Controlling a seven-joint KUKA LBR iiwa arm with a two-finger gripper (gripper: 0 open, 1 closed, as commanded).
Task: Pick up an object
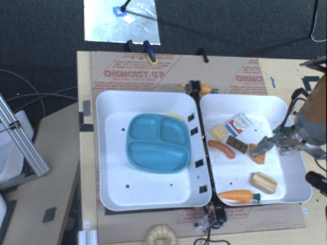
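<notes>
In the right white bin (278, 108) we see six small toy foods. A pale yellow block (218, 132) lies beside a red, white and blue packet (238, 123). Just below them a dark brown bar (236, 144) touches a red sausage (222, 148). An orange-brown wedge (258, 156) sits by the tool (262, 147). A tan bread roll (263, 182) lies above an orange carrot (236, 195) at the front wall.

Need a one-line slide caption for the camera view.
End effector low in the right bin at an orange wedge; blue tray in the left bin.
</notes>
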